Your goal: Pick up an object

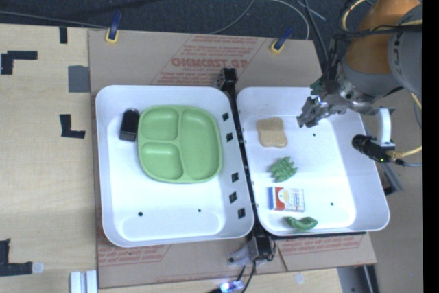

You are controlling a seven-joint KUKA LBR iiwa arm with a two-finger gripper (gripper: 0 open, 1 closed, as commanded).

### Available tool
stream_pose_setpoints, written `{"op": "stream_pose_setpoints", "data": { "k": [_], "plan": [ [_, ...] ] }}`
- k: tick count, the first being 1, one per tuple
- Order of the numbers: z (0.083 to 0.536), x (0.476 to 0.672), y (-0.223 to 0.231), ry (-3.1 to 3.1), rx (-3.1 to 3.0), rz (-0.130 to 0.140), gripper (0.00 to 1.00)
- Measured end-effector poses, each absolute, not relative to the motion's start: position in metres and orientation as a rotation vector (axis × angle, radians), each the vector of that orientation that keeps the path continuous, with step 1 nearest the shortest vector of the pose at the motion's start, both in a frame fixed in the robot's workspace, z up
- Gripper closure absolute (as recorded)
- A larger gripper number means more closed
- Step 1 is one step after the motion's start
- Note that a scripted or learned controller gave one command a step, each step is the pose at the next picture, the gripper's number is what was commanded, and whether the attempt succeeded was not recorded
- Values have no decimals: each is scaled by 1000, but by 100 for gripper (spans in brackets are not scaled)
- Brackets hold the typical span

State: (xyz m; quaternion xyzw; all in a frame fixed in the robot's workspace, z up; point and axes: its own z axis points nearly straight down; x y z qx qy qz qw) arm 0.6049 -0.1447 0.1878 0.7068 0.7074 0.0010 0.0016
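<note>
My gripper [310,113] hung at three o'clock of the tan slab [272,133]; its opening was unreadable. Descending there risked grabbing bare bin floor [329,168].

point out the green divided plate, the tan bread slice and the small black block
green divided plate [180,145], camera view, on the ridge where its compartments meet
tan bread slice [272,133], camera view, on the middle of its top face
small black block [129,125], camera view, on its top face
</note>
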Motion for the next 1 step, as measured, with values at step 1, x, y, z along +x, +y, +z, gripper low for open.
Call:
{"op": "stream_pose_setpoints", "data": {
  "k": [1],
  "plan": [
    [204,606,-144,2223,2219,2,100]
  ]
}}
